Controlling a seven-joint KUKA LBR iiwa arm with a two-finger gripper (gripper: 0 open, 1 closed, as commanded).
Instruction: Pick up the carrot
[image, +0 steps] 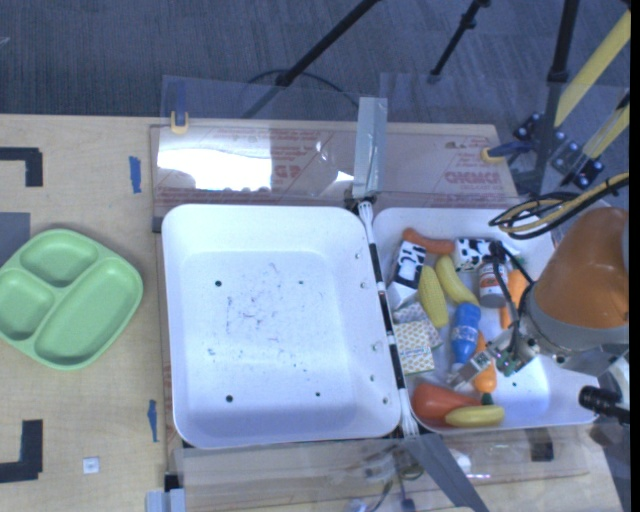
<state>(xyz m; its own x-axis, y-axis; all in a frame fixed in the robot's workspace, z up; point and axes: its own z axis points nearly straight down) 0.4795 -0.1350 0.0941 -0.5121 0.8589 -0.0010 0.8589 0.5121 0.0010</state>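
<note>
In the right bin an orange, elongated piece that looks like the carrot lies along the right side, partly hidden by my arm. My gripper is low in the bin's front part, just right of the blue bottle. A small orange bit shows right at its tip; I cannot tell whether it is held. Another orange-red piece lies at the bin's back.
Packed in the right bin are two bananas, a third yellow one at the front, a red-orange vegetable, a black-and-white box and a can. The left bin sits beside it. A green divided plate lies far left.
</note>
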